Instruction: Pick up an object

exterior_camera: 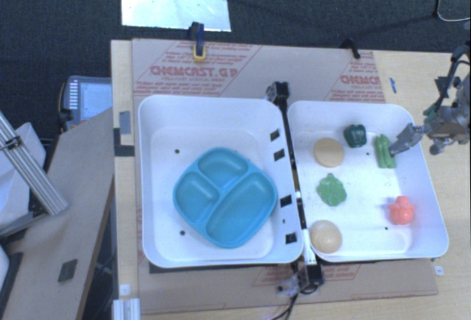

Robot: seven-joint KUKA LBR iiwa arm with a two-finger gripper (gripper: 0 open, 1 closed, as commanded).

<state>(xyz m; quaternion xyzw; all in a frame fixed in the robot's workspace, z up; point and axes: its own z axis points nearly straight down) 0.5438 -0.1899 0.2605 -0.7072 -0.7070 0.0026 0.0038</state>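
The right bin (427, 237) holds several small toy foods. A dark green pepper (355, 135) lies at the back, with a light green stick-shaped piece (383, 151) to its right. A tan round piece (329, 151) sits at the back left, a leafy green piece (332, 190) in the middle, an orange-red piece (401, 210) at the right and another tan round piece (325, 236) at the front left. My gripper (413, 138) hangs over the bin's back right rim, just right of the green stick and apart from it. Nothing shows in its grasp.
The left bin (158, 164) holds a blue divided plate (224, 196). A black divider with clips (287, 164) runs between the bins. Both bins rest on a cardboard sheet (221, 68). A grey metal stand (29, 171) lies at the far left.
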